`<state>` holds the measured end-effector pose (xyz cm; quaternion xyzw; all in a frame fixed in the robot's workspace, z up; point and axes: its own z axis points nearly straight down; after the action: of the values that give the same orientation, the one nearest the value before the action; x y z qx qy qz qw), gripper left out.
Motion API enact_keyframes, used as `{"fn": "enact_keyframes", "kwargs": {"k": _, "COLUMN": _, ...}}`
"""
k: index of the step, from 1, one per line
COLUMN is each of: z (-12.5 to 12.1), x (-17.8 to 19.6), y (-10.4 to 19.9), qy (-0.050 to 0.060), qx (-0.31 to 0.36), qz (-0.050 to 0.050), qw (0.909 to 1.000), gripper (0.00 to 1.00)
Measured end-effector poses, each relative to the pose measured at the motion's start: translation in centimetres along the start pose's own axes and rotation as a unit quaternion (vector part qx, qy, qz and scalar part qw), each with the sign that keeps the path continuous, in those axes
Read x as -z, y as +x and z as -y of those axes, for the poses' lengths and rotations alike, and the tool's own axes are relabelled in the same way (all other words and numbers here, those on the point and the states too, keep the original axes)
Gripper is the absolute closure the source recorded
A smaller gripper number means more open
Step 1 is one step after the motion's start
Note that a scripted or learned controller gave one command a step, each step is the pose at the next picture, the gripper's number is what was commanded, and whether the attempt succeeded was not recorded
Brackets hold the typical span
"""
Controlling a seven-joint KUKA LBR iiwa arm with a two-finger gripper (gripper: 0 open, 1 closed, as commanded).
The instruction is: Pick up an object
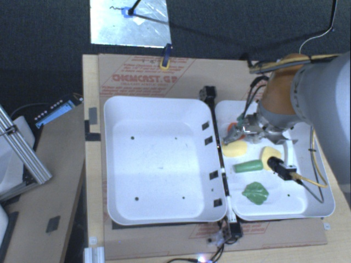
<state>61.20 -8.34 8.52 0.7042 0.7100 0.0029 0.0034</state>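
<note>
Your arm (323, 97) comes in from the right and hangs over the right bin (315, 204), its grey body and orange band (279, 89) covering most of that bin's upper half. The gripper (247, 127) sits low near the bin's upper left part, close to the divider between the two bins. You cannot tell from this view whether it is open or closed, and nothing can be seen caught in it.

Look just below the gripper and you find the things to pick. A pale yellow piece (234, 148) lies beside the divider, right under the gripper. A small red object (233, 128) peeks out at the gripper's left, touching or nearly touching it; which, you cannot say. A green stick (248, 166) lies flat below the yellow piece, pointing across the bin. To its right sits a round yellow object (270, 156), with a black part of the arm's gear (279, 170) and a yellow cable (310, 181) running over it toward the right. A green leaf-shaped piece (256, 192) lies nearer the bin's front edge, apart from the others.

The left bin (159, 163) lies beside it on a cardboard sheet (148, 75). Above the bench, a shiny square plate (129, 15) rests on the dark floor.
</note>
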Motion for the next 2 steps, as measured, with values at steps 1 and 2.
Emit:
{"fn": "enact_keyframes", "kwargs": {"k": 1, "z": 0.17, "x": 1.18, "y": -0.31, "qy": 0.000, "qx": -0.002, "qz": 0.001, "qw": 1.0000, "gripper": 1.00}}
{"fn": "enact_keyframes", "kwargs": {"k": 2, "z": 0.21, "x": 1.11, "y": -0.24, "qy": 0.001, "qx": -0.002, "qz": 0.000, "qw": 1.0000, "gripper": 0.00}}
